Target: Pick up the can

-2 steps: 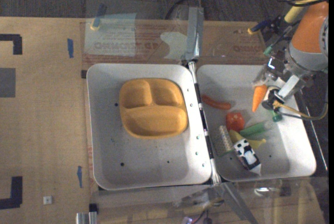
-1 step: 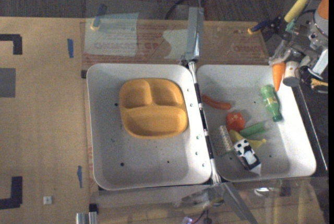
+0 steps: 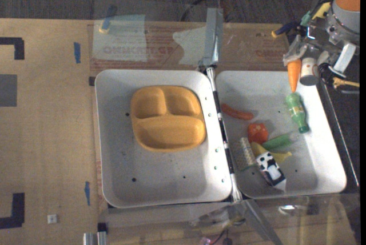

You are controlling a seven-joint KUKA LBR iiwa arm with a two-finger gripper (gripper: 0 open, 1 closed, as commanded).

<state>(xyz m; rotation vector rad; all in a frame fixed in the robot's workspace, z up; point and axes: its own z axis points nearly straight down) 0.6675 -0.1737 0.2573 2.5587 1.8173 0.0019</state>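
Note:
A ribbed grey can [image 3: 246,152] lies on its side in the right bin [image 3: 320,181], near the bin's left wall and beside a tomato [image 3: 258,132]. My gripper [image 3: 313,60] hangs over the far right corner of that bin, well away from the can. A carrot [image 3: 293,75] and a small white cylinder [image 3: 309,71] sit right at the gripper; whether either is held is unclear.
The right bin also holds a green bottle [image 3: 297,113], a red chili [image 3: 237,112], a green pod [image 3: 279,141], a yellow piece [image 3: 270,152] and a cow-patterned carton [image 3: 271,170]. An orange divided plate [image 3: 167,117] lies in the left bin [image 3: 114,175].

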